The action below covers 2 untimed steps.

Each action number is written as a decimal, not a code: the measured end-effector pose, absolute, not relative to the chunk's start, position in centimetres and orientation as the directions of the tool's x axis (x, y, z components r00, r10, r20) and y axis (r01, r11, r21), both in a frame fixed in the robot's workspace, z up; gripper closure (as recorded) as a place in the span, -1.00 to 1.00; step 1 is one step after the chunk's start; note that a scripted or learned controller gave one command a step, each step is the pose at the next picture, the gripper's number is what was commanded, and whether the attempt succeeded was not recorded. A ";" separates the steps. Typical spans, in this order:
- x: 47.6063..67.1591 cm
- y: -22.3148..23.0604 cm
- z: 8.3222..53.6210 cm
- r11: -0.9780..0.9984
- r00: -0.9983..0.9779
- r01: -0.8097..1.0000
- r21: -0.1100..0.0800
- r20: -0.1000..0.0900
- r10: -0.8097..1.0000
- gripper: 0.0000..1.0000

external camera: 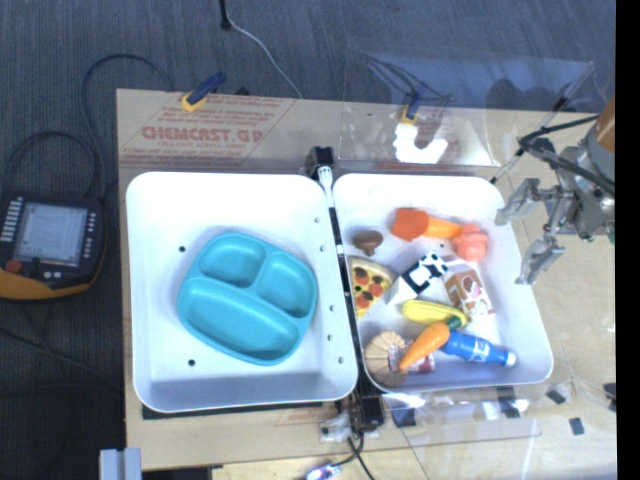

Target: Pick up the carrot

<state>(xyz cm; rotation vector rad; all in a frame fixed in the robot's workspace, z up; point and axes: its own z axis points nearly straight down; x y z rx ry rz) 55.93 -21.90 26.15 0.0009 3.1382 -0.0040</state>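
The carrot (425, 343) is orange and lies tilted near the front of the right bin (420, 184), between a yellow banana-like toy (432, 313) and a blue bottle (479, 349). Its lower end rests against a round tan pastry toy (384, 352). My gripper (526, 236) hangs at the bin's right rim, well to the right of and behind the carrot. Its fingers stand apart with nothing between them.
The right bin also holds an orange block (409, 224), a peach-coloured toy (472, 241), a brown nut (369, 239), a pizza slice (367, 285), a black-and-white cube (430, 269) and a small can (466, 291). In the left bin (150, 298) lies a blue divided plate (248, 294). A teach pendant (48, 244) sits at far left.
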 end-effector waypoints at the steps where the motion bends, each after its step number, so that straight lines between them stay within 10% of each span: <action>1: 55.2 -15.0 13.2 0.967 -0.967 -0.253 -0.003 -0.008 -0.253 -1.00; 2: 64.0 -15.7 11.2 0.983 -0.983 -0.183 -0.002 0.001 -0.183 -1.00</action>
